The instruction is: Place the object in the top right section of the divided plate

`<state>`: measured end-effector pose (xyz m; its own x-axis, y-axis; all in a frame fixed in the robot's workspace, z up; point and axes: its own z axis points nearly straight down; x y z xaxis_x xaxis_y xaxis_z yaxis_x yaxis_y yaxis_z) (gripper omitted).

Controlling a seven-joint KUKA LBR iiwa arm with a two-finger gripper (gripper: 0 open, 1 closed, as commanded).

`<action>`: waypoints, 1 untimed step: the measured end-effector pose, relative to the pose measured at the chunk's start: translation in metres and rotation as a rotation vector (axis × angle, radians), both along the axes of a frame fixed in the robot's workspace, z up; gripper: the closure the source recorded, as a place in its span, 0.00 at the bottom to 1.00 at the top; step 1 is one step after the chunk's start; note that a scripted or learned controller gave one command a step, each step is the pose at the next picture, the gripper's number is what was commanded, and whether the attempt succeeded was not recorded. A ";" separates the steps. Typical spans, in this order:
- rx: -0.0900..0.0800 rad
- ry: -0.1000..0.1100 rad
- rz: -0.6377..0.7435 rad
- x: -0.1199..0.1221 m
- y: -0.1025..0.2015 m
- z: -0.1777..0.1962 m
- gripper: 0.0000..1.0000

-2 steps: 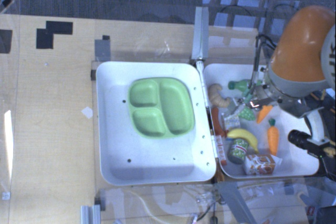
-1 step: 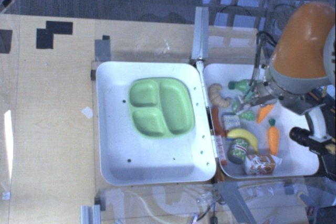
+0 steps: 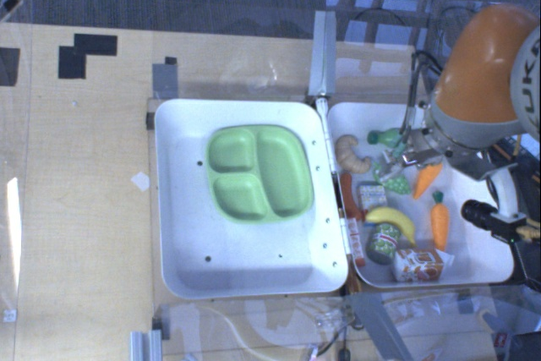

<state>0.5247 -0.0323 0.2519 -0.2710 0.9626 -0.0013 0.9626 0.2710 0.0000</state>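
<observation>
Looking down on the bench (image 3: 84,207), we've got two white bins side by side. At centre frame, the left bin (image 3: 182,262) carries a green divided plate (image 3: 258,172), and all three of its sections lie bare: two smaller ones on the plate's left, one long one on its right.

Over to the right bin (image 3: 494,266), right of centre, and it's crowded. A beige knobbly piece (image 3: 348,152) sits near the upper left corner of that bin, with a green bottle-like item (image 3: 385,137) just beside it. Along the bin's left wall lies a thin red stick (image 3: 346,188). Below that comes a small packet (image 3: 372,197), then a yellow banana (image 3: 392,221), a dark round can (image 3: 383,244) and a small carton (image 3: 418,265) at the bottom. Two orange carrots here: one carrot tilted (image 3: 428,178) near the middle, the other carrot upright (image 3: 439,224) just to its right and lower.

And the arm (image 3: 486,72), big orange band filling the upper right of the frame, reaches down into that right bin. The gripper (image 3: 406,161) hangs over the cluttered patch between the green bottle-like item and the tilted carrot, down among the toys. Whether the fingers are apart or together, I cannot tell; nothing can be made out between them. Every object sits in the right bin.
</observation>
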 end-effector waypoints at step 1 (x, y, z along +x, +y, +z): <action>0.000 0.000 0.001 0.000 0.000 0.000 0.00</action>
<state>0.5247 -0.0322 0.2521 -0.2716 0.9624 -0.0014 0.9624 0.2716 0.0001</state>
